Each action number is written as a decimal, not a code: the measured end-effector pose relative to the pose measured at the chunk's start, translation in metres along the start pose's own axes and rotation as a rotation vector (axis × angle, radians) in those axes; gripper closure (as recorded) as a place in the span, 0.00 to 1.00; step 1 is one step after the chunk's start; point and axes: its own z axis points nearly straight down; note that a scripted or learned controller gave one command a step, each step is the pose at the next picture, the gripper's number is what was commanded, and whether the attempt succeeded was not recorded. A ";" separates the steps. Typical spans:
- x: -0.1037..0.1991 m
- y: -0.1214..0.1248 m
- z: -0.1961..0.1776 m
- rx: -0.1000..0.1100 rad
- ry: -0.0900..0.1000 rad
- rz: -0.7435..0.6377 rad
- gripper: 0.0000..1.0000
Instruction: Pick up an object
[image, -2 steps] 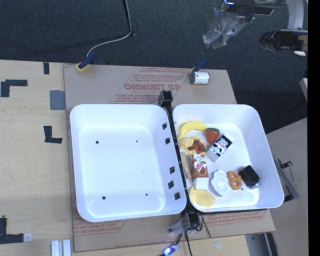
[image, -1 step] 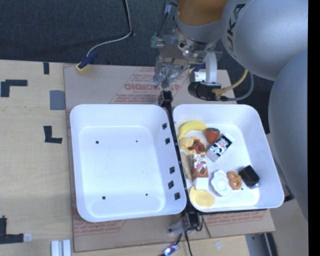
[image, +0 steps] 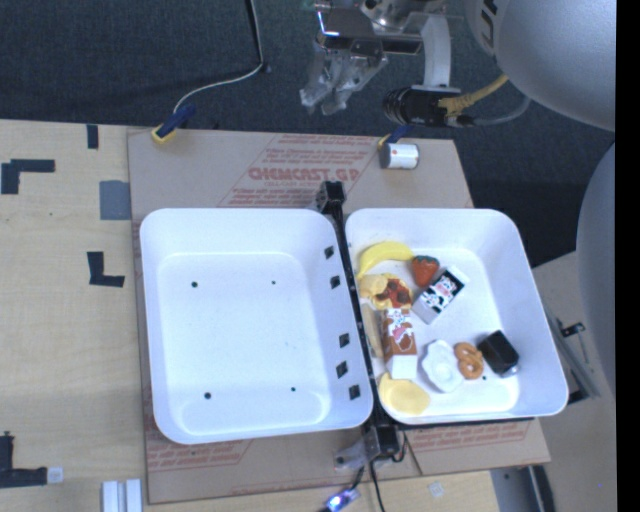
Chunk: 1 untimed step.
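My gripper (image: 328, 92) hangs high at the top of the camera view, above the dark floor behind the bins, with nothing visibly between its translucent fingers. The right bin (image: 520, 262) holds a cluster of small objects along its left side: a yellow banana (image: 383, 256), a red strawberry (image: 426, 269), a black-and-white box (image: 439, 294), a red-and-white packet (image: 398, 332), a white cup-like piece (image: 438, 364), a pretzel (image: 468, 359), a black block (image: 498, 353) and a yellow disc (image: 404, 396). All lie well below and to the right of the gripper.
The left bin (image: 240, 330) sits beside the right one on a cardboard sheet (image: 290, 170). A small white cylinder (image: 401, 156) lies on the cardboard behind the bins. A cable with a yellow-blue clip (image: 172, 124) runs at the back left.
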 end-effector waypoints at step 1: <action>0.003 -0.016 -0.072 0.003 0.000 0.002 1.00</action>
